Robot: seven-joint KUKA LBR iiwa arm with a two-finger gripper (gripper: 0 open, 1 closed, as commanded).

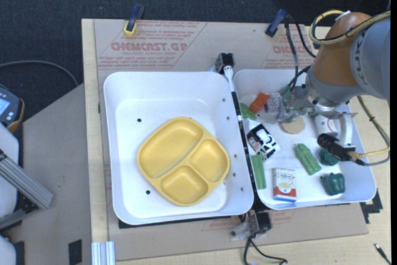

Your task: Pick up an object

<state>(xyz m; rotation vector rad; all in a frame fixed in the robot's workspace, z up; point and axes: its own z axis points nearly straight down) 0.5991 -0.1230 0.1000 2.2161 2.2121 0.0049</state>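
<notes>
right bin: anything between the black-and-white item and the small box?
Camera view: bare bin floor separates the black-and-white item from the box.

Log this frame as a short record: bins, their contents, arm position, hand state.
left bin: shallow white bin holding a yellow three-compartment plastic tray
right bin: shallow white bin with small items
right bin contents: red-and-white small carton, green oblong plastic piece, dark green pepper-shaped toy, black-and-white small block, orange small piece, tan round disc
arm: grey with orange band, over the right bin's far side
hand: low beside the tan disc; finger state unclear
object held: none visible
</notes>
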